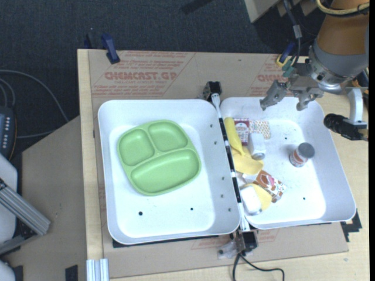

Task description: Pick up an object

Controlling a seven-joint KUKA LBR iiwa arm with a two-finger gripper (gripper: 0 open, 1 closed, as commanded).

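Observation:
My gripper [283,103] hangs over the far edge of the right bin [328,198], open, with nothing between its fingers [266,100]. Below it, along the bin's left side, lies a pile: a yellow banana-shaped piece [235,145], a red and white packet [242,125], a small white bottle [256,145], a crinkled snack wrapper [270,184] and a white block [251,199]. A small grey-brown can [301,154] stands apart at the bin's middle right, nearer to me than the gripper.
A green divided plate [158,156] lies in the left bin [117,215]. Black clips [212,89] join the two bins at the seam. The bins rest on a cardboard sheet [152,69] on the bench.

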